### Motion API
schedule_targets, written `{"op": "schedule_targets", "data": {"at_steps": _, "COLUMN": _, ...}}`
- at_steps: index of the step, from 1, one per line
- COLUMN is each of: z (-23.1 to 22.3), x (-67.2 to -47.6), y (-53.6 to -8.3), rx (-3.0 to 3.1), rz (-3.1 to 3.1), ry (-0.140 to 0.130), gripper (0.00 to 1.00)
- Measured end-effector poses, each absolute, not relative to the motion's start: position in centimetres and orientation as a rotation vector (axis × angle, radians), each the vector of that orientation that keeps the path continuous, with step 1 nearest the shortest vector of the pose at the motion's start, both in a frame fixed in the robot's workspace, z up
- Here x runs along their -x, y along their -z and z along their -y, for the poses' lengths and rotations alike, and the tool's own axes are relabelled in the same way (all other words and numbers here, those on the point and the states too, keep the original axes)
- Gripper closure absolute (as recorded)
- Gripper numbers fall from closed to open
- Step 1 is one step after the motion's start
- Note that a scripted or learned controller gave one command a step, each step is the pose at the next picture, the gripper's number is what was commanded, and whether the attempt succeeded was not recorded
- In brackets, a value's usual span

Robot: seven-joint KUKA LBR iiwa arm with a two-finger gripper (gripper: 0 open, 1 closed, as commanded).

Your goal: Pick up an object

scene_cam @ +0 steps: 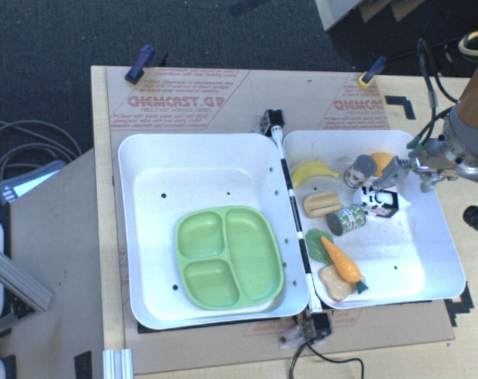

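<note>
- Over the right bin [428, 279], the gripper [379, 181] hangs beside a small grey-and-orange piece [371, 164]; its grip cannot be told.
- Nearby lie a tapered orange carrot [340, 260], a curved yellow banana [314, 171] and a tan bun [323, 204].
- A smooth green three-part tray [227, 256] sits in the left bin [144, 172].

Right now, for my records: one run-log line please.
claw above right bin | carrot untouched | green tray in left bin

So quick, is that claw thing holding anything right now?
Gripper: low over the right bin; grip cannot be told.
</note>
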State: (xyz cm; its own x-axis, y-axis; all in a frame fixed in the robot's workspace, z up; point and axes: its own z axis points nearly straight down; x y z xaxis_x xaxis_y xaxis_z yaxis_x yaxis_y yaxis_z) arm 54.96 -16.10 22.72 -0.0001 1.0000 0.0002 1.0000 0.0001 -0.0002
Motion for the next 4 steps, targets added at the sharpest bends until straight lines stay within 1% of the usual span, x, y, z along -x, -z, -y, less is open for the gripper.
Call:
{"op": "schedule_targets", "data": {"at_steps": 1, "z": 10.7, "x": -57.4, "y": -14.4, "rx": 2.218, "rz": 2.221, "ry": -0.001, "gripper": 0.0}}
{"op": "schedule_targets", "data": {"at_steps": 2, "z": 14.3, "x": -63.8, "y": -8.4, "rx": 2.221, "rz": 2.221, "ry": -0.002, "gripper": 0.0}}
{"op": "schedule_targets", "data": {"at_steps": 3, "z": 11.7, "x": -66.1, "y": -8.4, "rx": 2.211, "rz": 2.212, "ry": -0.041, "gripper": 0.0}}
{"op": "schedule_targets", "data": {"at_steps": 4, "z": 9.1, "x": -57.4, "y": -8.4, "rx": 2.221, "rz": 2.22, "ry": -0.001, "gripper": 0.0}}
